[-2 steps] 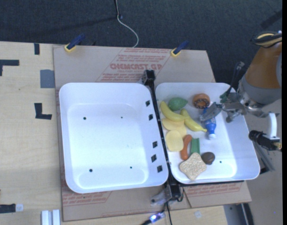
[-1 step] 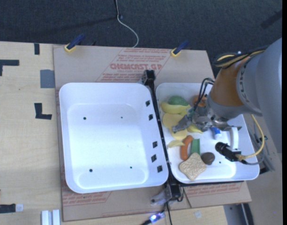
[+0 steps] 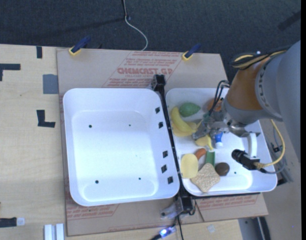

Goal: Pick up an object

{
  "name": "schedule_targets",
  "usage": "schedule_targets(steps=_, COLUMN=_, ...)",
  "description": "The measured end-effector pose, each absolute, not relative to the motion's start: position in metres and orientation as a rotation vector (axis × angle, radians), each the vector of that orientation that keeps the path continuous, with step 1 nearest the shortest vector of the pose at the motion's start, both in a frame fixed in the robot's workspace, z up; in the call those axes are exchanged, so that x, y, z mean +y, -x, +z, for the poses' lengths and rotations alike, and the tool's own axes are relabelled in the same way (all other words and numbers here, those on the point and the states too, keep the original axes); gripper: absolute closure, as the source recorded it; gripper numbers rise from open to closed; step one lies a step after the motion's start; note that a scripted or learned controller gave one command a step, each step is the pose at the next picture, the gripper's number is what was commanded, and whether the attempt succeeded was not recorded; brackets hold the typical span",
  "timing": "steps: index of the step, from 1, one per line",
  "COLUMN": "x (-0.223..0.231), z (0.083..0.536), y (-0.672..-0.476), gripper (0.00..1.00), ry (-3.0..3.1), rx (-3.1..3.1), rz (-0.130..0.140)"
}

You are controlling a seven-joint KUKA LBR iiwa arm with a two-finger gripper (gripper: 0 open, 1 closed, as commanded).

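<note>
The right bin (image 3: 253, 184) holds several small objects: a yellow banana-like piece (image 3: 180, 124), a green lump (image 3: 189, 109), a pale yellow piece (image 3: 189, 165), a tan cracker-like square (image 3: 206, 177), a dark brown ball (image 3: 222, 169), a green stick (image 3: 209, 157) and an orange bit (image 3: 200, 152). My gripper (image 3: 209, 129) reaches down into the middle of this bin from the right, just right of the banana piece and above a small yellow piece (image 3: 203, 141). A blue and white item (image 3: 217, 138) lies right beside it. Nothing is visibly held.
The left bin (image 3: 75, 134) sits beside the right one, a black divider clip (image 3: 158, 82) between them at the far edge. The arm's grey body and orange band (image 3: 243, 91) overhang the right bin's far right side. Cables (image 3: 263, 164) loop near its right rim.
</note>
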State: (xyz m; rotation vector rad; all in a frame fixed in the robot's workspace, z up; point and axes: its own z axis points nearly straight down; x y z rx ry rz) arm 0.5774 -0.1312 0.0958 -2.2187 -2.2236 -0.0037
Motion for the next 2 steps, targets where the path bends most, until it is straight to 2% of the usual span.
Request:
schedule_targets(steps=1, x=-0.078, z=0.191, y=-0.625, gripper=1.0, ry=2.216, rx=-2.236, rz=-0.012)
schedule_targets(steps=2, x=0.0, z=0.192, y=-0.67, gripper=1.0, ry=2.21, rx=-2.232, rz=-0.006)
